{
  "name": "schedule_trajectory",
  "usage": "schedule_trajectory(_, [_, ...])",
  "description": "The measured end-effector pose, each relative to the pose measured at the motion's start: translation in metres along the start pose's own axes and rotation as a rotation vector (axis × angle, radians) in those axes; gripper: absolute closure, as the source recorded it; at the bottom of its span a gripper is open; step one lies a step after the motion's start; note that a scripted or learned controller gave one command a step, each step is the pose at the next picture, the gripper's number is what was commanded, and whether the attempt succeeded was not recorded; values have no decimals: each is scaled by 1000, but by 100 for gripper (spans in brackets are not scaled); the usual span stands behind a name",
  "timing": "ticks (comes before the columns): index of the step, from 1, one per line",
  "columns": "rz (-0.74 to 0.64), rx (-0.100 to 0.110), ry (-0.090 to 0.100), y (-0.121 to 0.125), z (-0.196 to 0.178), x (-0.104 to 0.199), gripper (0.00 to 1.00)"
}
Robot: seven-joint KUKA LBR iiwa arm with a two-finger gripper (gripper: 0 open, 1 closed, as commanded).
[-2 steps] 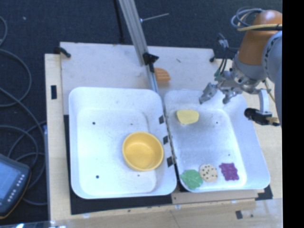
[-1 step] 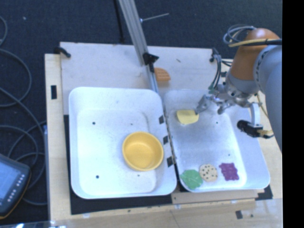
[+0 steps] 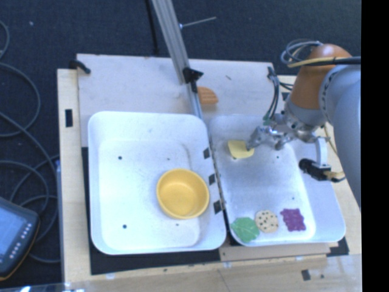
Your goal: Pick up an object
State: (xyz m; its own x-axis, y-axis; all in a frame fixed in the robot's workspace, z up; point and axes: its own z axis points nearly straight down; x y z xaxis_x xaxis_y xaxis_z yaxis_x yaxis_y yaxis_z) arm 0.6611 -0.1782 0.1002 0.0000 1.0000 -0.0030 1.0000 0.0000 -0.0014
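Pale wooden bench (image 3: 140, 72) under two white bins (image 3: 109, 163), dark floor around.

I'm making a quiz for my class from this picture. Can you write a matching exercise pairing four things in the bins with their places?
Things:
1. yellow bowl
2. yellow piece
3. purple piece
4. green piece

Places:
A. right bin, near left corner
B. left bin
C. right bin, far end, beside the gripper
D. right bin, near edge, right of the cookie

Pairs: 1-B, 2-C, 3-D, 4-A
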Motion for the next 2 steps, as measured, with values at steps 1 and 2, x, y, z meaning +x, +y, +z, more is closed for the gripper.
schedule_trajectory(1, [-1, -5, -2, 1, -14, -1, 100])
schedule_trajectory(2, [-4, -9, 2, 11, -64, 3, 100])
